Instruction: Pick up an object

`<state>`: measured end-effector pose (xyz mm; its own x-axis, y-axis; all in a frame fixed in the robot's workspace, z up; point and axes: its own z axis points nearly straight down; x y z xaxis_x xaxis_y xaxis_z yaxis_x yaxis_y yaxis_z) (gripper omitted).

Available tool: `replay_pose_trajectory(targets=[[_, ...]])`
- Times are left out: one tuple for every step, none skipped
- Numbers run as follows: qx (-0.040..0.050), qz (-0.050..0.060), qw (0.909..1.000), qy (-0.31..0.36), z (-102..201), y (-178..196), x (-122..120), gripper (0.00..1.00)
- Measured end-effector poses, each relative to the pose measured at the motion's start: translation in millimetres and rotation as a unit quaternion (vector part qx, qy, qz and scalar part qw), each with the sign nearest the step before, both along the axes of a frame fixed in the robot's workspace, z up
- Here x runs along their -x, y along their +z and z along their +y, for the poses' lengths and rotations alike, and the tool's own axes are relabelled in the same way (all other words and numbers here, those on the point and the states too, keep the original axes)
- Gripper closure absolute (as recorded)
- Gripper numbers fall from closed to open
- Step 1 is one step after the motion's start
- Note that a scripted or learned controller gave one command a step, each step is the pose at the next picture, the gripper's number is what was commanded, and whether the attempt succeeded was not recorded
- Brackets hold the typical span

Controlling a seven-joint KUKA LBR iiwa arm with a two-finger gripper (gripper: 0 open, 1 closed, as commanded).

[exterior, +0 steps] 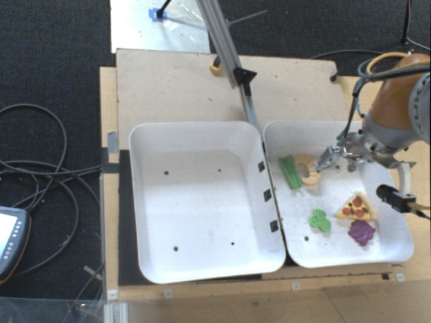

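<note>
The right bin (390,251) holds several small toys: a green bar (291,172), a tan round piece (308,172) next to it, a green leafy piece (320,220), a pizza slice (356,208) and a purple grape bunch (362,232). My gripper (329,158) hangs low over the bin's back part, just right of the tan piece. Its tips point left toward that piece. The grey arm with its orange band (397,99) comes in from the right.
The left bin (202,200) sits beside the right one, sharing a middle wall with black clips (267,195). A grey pole (222,32) slants across the board behind the bins. Cables lie on the dark floor at left.
</note>
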<state>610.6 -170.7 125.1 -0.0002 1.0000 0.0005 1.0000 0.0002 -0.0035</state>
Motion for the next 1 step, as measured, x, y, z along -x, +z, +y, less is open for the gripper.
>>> replay_pose_trajectory(targets=[[-0.0010, -0.004, 1.0000, 0.001, 1.0, -31.1, -3.0, 0.00]])
